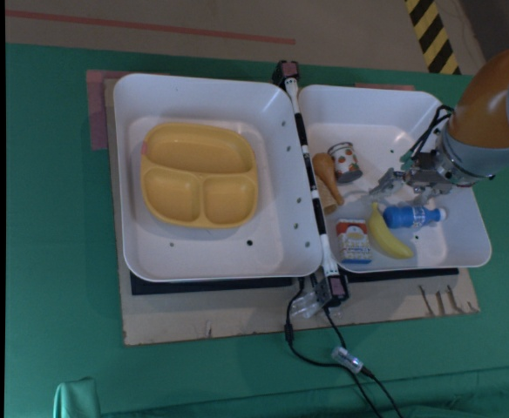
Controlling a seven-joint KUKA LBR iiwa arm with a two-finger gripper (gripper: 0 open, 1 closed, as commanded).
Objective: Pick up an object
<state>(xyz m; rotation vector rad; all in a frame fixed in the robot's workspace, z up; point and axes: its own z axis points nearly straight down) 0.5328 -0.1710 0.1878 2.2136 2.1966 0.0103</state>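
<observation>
1. The claw [409,184] hangs low over the right bin [464,249], at the end of the grey arm [490,116] that enters from 3 o'clock. Whether its fingers are released or clenched I cannot tell; nothing is seen between them.
2. Just at 6 o'clock from the claw lies a blue bottle [409,217] on its side, its white cap pointing to 3 o'clock.
3. At 7 o'clock from the claw lies a banana [386,237], close beside the bottle.
4. At 8 o'clock, near the bin's lower left corner, lies a small red and white carton [353,239], just beside the banana.
5. At 10 o'clock stands a small cup [346,161] with a printed pattern, tilted a little.
6. At 9 o'clock, beside the cup, lies a brown drumstick [327,179] near the bin's left wall.
7. Further at 9 o'clock, the left bin [150,259] holds a yellow plate [200,175] with three compartments.
</observation>
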